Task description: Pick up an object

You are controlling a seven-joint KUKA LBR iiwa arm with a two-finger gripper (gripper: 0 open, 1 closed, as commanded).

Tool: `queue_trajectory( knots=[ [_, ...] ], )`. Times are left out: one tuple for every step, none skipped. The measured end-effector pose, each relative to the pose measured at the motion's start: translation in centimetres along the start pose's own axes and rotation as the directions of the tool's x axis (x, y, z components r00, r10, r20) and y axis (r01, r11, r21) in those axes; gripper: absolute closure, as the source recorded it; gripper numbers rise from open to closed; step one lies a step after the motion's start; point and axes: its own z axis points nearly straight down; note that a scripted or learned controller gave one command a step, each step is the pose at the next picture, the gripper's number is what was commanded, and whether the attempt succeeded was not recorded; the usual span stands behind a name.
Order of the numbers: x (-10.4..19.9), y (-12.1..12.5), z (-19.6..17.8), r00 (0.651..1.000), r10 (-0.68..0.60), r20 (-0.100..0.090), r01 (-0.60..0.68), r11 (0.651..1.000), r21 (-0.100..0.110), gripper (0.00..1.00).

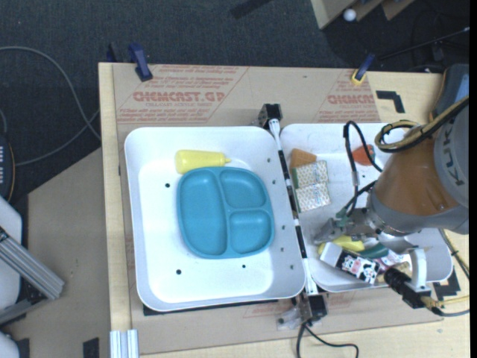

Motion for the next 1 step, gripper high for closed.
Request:
queue_trajectory(
  knots=[
    [0.05,0.07,-0.98,1.0,0.001,0.0,-0.001,1.0,-0.003,1.0]
  ],
)
